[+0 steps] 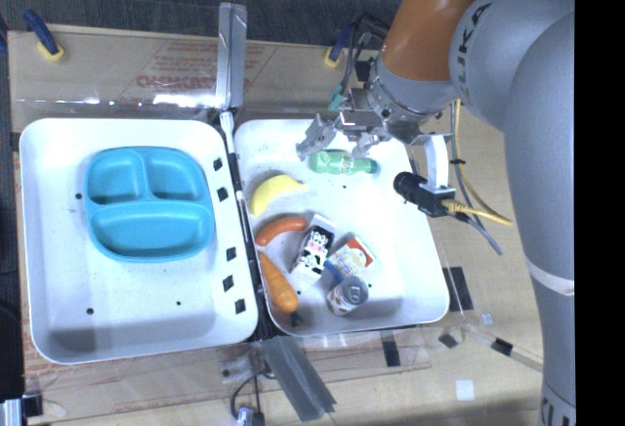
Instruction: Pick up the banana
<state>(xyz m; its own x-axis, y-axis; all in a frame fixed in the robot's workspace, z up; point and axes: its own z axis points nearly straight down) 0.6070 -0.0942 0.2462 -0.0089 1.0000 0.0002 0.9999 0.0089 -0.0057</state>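
The yellow banana [275,191] lies in the right bin [415,248], near its left wall and toward the back. My gripper [341,138] hangs over the back of that bin, up and to the right of the banana and apart from it. Its fingers [316,135] are spread open with nothing between them. A green bottle [344,162] lies just below the gripper.
Beside the banana lie a sausage [281,227], a carrot [278,285], a small cow-print carton [312,251], a packet [354,256] and a can [349,295]. The left bin [49,248] holds a blue divided plate [148,199]. A black wrist fitting [422,191] overhangs the right bin's right side.
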